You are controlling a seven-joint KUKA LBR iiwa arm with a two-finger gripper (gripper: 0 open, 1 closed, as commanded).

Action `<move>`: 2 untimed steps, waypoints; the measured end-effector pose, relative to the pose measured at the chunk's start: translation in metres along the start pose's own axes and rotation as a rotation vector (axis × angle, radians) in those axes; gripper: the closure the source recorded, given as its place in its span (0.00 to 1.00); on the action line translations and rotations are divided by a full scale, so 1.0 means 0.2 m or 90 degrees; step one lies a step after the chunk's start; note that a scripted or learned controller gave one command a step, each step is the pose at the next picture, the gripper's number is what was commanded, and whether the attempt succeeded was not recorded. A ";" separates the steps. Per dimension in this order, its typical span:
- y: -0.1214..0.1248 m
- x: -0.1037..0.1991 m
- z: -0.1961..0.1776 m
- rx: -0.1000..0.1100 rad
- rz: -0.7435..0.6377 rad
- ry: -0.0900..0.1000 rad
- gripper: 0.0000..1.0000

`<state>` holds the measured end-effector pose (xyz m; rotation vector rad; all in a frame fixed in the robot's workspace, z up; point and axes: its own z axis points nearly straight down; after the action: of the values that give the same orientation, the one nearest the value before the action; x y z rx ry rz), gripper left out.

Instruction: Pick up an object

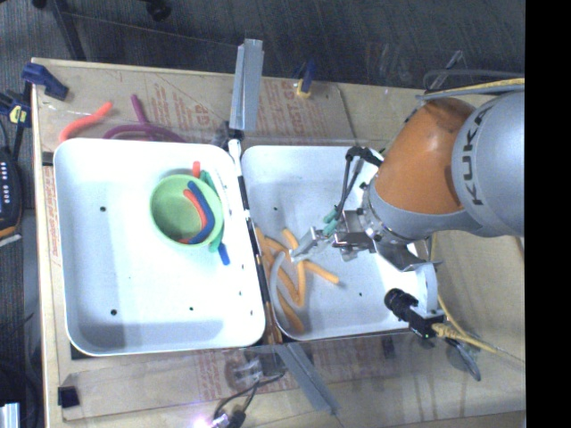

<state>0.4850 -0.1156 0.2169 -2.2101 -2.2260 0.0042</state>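
At the bottom of the view, at about 6 o'clock, a tangle of cable and metal brackets (268,373) lies on the surface (357,390) just below the two bins. Above it, the right bin (294,172) holds a cluster of orange stick-like pieces (294,275) in its lower left part, at roughly 7 o'clock within that bin; some lie crossed over one another and one long piece runs along the bin's left wall.

The jaws (308,243) of the arm (446,172) reach in from 3 o'clock and sit just over the upper end of that orange cluster. The view is too small and cluttered to tell whether they are open or closed, or whether anything sits between them. A green-tipped part shows on the tool just behind them.

At 9 o'clock from the jaws, the left bin (107,283) carries a green bowl (183,212) in its upper right part, with red and blue curved pieces (203,205) inside it and a blue piece sticking out at its lower right rim.

Farther back, at 11 o'clock, an orange strip (85,121) and a purple loop (143,130) lie on the surface beyond the left bin. A grey metal bar (246,83) stands at 12 o'clock between the bins.
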 end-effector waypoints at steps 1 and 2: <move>0.21 -0.05 0.62 -0.006 0.029 -0.002 0.00; 0.21 -0.05 0.57 -0.005 0.025 -0.003 1.00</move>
<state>0.5262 -0.1246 0.1030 -2.2592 -2.1880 0.0002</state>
